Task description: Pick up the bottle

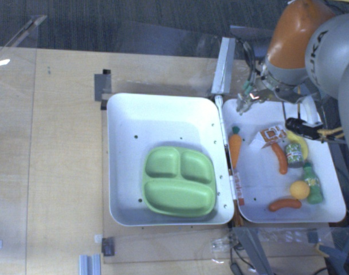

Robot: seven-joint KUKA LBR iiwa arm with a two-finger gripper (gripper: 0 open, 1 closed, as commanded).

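While the gripper (246, 99) hangs over the right bin's (251, 202) upper-left corner, I cannot tell its state. At right, the green bottle (313, 188) lies beside the bin's edge, crowded by an orange (299, 190).

cam: one, fixed | overhead, slanted | covers both bins (122, 153)

Your grey arm (329, 44) reaches in from the right — orange band up top, gripper (246, 99) hanging low, tilted left.
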